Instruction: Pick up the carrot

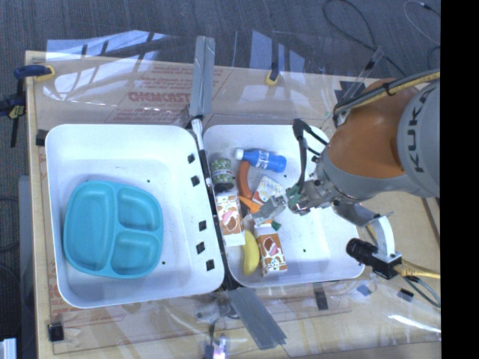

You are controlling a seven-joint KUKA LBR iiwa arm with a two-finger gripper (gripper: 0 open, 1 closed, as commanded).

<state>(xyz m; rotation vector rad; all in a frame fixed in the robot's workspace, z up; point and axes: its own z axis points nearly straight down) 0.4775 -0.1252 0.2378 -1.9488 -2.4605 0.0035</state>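
Camera view: tool [275, 206] in right bin, grip state unclear; carrot [252, 204] just left, touching.

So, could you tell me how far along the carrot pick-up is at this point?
Done: the gripper has reached into the right bin and sits low among the items, right next to the carrot. In hand: closing in; I can't tell that anything is between its fingers. Left: grasping the carrot, which lies on the bin floor beside the blue bottle, and lifting it.
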